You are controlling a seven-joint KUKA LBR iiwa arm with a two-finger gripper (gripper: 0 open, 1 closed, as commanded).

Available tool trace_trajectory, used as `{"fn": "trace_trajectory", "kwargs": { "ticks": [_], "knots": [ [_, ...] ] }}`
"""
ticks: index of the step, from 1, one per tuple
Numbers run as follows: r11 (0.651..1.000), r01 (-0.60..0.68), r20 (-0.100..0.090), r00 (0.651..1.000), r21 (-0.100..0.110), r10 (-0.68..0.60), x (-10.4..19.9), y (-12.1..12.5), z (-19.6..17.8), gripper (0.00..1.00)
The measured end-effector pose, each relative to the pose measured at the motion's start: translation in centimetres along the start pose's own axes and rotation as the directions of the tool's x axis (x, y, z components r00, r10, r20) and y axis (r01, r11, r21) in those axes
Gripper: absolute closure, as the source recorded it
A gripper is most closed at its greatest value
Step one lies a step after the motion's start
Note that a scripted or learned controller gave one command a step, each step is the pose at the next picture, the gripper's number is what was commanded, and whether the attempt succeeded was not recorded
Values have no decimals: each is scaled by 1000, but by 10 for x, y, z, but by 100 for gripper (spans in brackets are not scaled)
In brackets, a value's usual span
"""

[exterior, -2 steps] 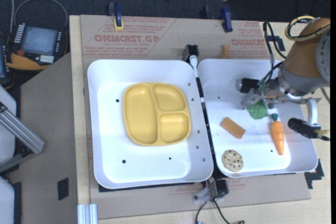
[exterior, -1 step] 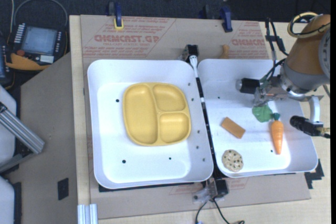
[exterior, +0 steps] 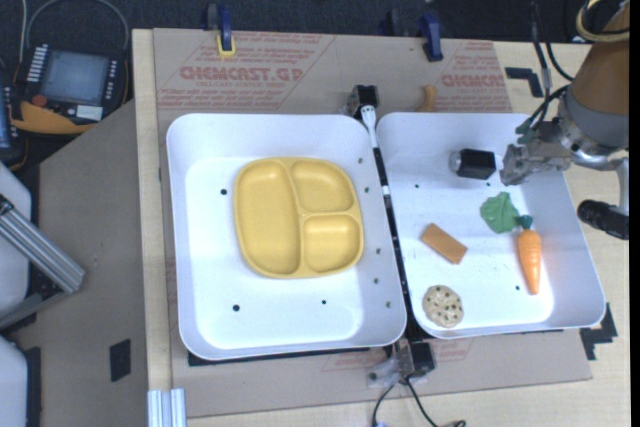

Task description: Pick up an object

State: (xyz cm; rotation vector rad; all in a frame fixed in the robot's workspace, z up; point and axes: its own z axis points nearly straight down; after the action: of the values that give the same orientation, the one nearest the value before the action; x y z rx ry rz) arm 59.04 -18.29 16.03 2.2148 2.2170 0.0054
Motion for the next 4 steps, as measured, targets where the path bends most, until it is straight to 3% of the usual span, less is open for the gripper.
{"fn": "trace_trajectory", "kwargs": {
  "ticks": [1,4],
  "knots": [
    [1000,0,0,1000,-1,0,-1,2,-54,100],
    [1000,5,-7,1000,9,-5,152,-19,-75,100]
  ]
}}
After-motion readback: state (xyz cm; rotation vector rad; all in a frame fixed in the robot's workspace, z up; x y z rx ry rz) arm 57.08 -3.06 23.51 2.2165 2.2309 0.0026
